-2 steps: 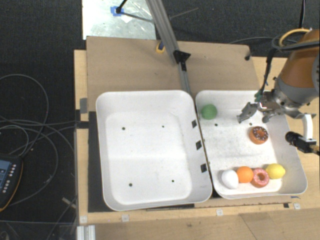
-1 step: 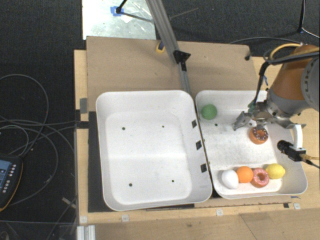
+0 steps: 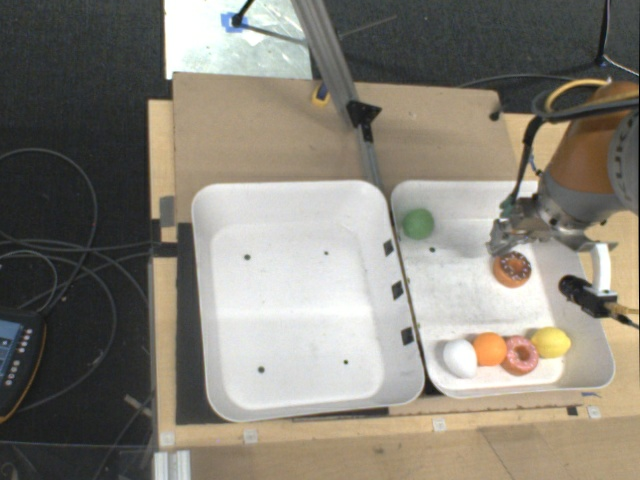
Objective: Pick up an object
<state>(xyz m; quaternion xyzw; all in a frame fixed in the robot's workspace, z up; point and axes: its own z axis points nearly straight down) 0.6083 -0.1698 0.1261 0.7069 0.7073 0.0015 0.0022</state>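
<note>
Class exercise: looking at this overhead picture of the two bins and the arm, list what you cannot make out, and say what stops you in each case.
- Gripper: its fingers are too small and dark to tell whether they are open or shut.
- Brown doughnut: its upper edge is overlapped by the gripper, so contact cannot be judged.
- Arm: cut off by the right edge of the camera view.
- White egg-shaped object: too washed out against the right bin to identify.
</note>
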